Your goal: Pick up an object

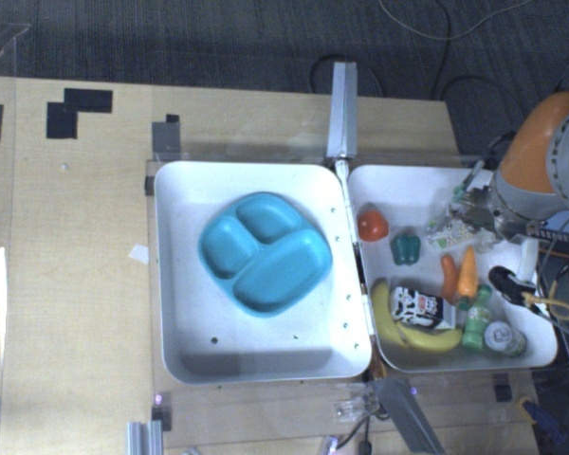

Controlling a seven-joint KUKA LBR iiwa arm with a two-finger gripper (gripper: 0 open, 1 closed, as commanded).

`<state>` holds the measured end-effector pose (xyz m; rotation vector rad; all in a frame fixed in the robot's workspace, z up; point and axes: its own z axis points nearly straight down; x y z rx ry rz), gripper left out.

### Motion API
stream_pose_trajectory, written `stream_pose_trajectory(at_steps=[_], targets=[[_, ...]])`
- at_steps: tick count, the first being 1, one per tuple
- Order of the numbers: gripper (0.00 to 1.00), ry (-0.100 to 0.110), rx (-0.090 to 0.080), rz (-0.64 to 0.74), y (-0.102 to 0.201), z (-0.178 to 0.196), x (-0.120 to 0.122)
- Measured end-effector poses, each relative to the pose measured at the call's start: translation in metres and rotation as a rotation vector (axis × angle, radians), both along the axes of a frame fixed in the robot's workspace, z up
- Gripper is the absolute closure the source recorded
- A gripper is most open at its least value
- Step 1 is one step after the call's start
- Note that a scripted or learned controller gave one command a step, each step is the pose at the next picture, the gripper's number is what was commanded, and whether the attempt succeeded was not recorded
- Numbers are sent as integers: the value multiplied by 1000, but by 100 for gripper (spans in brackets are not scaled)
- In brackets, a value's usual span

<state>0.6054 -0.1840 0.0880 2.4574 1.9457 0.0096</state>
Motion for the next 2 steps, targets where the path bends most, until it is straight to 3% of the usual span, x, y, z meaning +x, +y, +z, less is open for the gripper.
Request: stream_pose_trajectory(at_steps=[1, 2], targets=[[100, -4, 0, 8, 2, 13, 2], [100, 3, 2, -159, 39, 130, 21]])
